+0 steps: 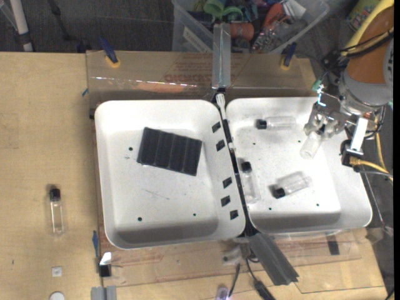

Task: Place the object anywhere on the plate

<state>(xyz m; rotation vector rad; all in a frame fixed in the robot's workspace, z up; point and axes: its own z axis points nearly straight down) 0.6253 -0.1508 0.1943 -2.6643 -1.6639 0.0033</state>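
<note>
Gripper (319, 125) over right bin (350, 199) (vial (310, 144) just beneath).

A robotics lab or test bench, seen from above at a slant. A pale wooden benchtop (37, 124) carries two shallow white plastic bins (112, 224) set side by side, fixed with blue clamps (111, 59) and a metal divider rail (220, 55). A grey robot arm with an orange band (369, 49) and loose yellow cables (369, 164) reaches in from the right. Behind the bench stands a clear plastic storage tub (187, 27) heaped with colourful small objects, like test items for grasping trials
</note>
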